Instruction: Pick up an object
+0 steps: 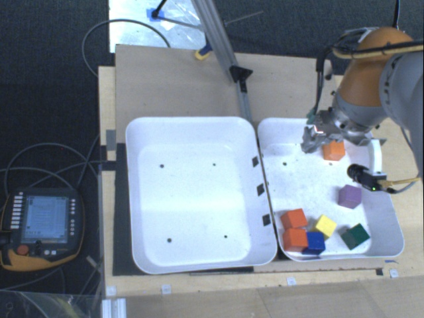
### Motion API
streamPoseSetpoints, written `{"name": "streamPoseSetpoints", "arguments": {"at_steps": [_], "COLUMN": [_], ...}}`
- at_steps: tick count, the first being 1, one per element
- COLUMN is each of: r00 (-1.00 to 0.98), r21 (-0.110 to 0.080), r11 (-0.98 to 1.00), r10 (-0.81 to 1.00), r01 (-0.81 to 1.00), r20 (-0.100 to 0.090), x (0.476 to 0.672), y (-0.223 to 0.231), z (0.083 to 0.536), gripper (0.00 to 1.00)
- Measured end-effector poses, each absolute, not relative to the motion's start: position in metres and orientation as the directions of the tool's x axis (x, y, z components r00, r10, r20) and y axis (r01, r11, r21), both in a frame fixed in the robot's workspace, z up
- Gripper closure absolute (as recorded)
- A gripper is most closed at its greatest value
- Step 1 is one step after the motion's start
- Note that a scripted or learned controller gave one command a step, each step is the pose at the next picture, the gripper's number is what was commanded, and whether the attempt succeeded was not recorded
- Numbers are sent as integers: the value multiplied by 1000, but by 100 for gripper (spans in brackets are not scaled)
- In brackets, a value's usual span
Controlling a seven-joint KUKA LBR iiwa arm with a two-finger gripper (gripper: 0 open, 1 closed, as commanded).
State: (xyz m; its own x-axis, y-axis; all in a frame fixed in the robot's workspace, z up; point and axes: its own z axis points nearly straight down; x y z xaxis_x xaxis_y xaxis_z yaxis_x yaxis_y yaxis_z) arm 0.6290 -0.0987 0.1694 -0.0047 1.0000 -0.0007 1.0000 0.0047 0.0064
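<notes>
A: Nearest the lens is the front edge of the worktop point(265, 297). What sits just beyond it?

B: The cluster in the right bin point(391, 244): two orange blocks point(295, 218) stacked or touching, a blue block point(316, 242), a yellow block point(325, 225) and a green block point(356, 235), all well below the gripper point(317, 136) and toward the camera from it.

A: So which is the task's thing?

B: Any would do, but my guess is the lone orange cube point(334, 150). It lies at the far end of the right bin, just beside the gripper on the arm's side and a touch nearer the camera. It looks like the easier target, standing apart from the crowded corner.

A: Is it held?

B: I can't say. The gripper is a dark, blurred mass seen from above; I cannot tell how it is set, and nothing shows the cube inside it. Beside it is all I would claim.

A: What else?

B: A purple block point(350, 195) sits between the gripper and the cluster. The left bin point(192, 128) lies across the divide from the gripper.

A: Anything hidden?

B: The arm's bulk point(371, 78) covers the bin's far right corner, and a black fitting point(363, 175) overhangs the rim near the purple block.
</notes>
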Motion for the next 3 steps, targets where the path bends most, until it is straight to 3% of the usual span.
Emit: {"name": "streamPoseSetpoints", "arguments": {"at_steps": [2,3], "r00": [-5,-8], "r21": [9,0], "r11": [5,8], "r10": [1000,1000], "r01": [1000,1000], "r20": [-2,1], "x": [628,615], "y": [-100,-60], "z": [296,283], "gripper": [100,100]}}
